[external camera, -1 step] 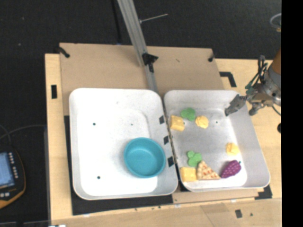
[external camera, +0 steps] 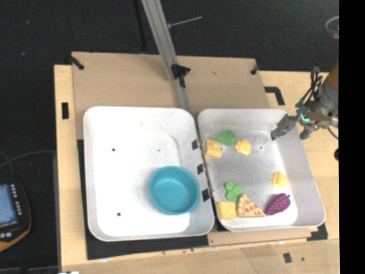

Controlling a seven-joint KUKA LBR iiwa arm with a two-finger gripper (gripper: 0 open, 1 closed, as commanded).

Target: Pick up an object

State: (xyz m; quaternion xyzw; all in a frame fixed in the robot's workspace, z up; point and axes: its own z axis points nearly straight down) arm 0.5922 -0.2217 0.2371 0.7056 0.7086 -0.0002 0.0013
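My gripper (external camera: 294, 129) hangs over the upper right rim of the right bin (external camera: 302, 170), open, with nothing between its fingers. In that bin lie several toy foods. A yellow block (external camera: 213, 148), a green piece (external camera: 227, 137) and a yellow lump (external camera: 243, 147) sit near the upper left. A small yellow piece (external camera: 279, 179) rests at the right. Along the front are a green piece (external camera: 232, 190), a yellow block (external camera: 226, 210), an orange waffle wedge (external camera: 248, 206) and purple grapes (external camera: 278, 203). All of them lie apart from the gripper.
The left bin (external camera: 114, 130) holds a blue bowl (external camera: 174, 189) near its front right corner. A grey metal post (external camera: 162, 36) rises behind the bins where they meet. A handheld controller (external camera: 10, 210) lies at the far left.
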